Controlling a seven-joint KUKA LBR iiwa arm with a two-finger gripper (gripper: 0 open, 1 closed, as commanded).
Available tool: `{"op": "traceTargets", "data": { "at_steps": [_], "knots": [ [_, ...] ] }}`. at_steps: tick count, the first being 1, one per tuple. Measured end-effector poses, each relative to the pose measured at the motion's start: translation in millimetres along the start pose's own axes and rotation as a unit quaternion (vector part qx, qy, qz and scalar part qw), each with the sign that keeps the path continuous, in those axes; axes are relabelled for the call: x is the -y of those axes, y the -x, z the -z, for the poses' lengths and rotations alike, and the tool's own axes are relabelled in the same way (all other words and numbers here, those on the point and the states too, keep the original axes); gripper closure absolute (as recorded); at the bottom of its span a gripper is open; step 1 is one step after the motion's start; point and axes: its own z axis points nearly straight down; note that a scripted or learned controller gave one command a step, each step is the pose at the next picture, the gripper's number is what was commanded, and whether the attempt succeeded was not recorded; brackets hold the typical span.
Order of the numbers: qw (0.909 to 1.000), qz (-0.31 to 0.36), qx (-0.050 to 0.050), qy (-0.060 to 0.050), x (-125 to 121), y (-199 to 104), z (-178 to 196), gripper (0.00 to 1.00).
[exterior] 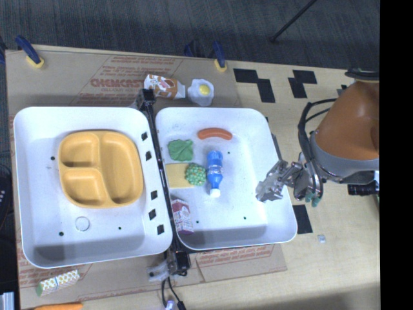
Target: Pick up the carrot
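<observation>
- The carrot (pixel 214 134) lies at the far side of the right bin (pixel 258 228), with the blue bottle (pixel 214 170) just beside it; a sloppy descent could catch the bottle instead.
- The gripper (pixel 270 190) hangs over the bin's right rim, well apart from the carrot. I cannot tell how open it is, and it could clip the wall.

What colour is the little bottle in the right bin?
Blue with a white cap, seen in the camera view: bottle.

The grey arm (pixel 345 137) reaches in from the right, its gripper (pixel 272 187) low.
</observation>
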Motion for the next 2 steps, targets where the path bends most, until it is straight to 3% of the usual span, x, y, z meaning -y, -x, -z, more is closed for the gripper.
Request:
{"op": "traceTargets", "data": {
  "at_steps": [1, 2],
  "knots": [
    [0.9889, 0.149, 0.002, -0.001, 0, 1, 67, 1.00],
    [0.9977, -0.068, -0.001, 0.000, -26, -13, -103, 1.00]
  ]
}}
